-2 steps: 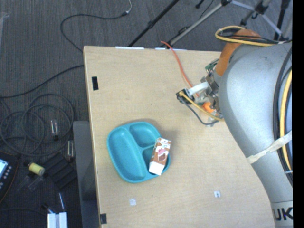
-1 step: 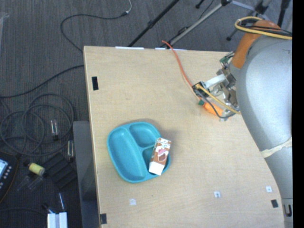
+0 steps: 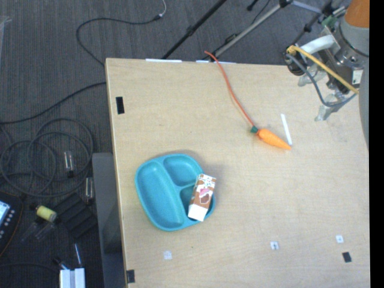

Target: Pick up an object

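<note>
gripper (image 3: 329, 108) open, holding nothing, hovers right of carrot (image 3: 273, 139); carrot looks light, smooth, tapered, so grip across thick orange middle

on the worktop (image 3: 180, 101) there is one blue divided plate (image 3: 157, 191) with three compartments, and one small carton (image 3: 202, 197) lying on its right edge. there is one toy carrot (image 3: 272, 138), one thin orange cord (image 3: 231, 92) running from its top, and one short white stick (image 3: 286, 128) just beside it. one pincer (image 3: 327, 110) hangs over the far right. a few small black marks dot the worktop; i count three. on the floor at left lie several looped black cables, too tangled to count.
</note>
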Motion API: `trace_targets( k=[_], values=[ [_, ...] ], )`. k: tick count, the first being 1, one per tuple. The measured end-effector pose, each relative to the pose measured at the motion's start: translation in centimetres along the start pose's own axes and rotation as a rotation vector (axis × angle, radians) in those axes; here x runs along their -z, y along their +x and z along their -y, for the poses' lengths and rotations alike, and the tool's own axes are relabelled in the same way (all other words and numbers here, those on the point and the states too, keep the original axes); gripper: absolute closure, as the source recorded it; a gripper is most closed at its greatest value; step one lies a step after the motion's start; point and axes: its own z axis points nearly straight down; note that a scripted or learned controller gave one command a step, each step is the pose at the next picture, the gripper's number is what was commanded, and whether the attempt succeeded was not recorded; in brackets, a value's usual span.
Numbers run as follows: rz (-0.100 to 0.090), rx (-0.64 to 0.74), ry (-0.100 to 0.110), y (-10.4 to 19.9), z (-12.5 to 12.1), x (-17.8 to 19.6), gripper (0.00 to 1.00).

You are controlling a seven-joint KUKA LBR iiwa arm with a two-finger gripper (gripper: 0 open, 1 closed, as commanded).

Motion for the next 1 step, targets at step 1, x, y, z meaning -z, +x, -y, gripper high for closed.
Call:
trace_targets(
  k=[1],
  values=[
    [0.002,0.116,0.001,2.26,-2.00,-9.77,0.00]
  ],
)
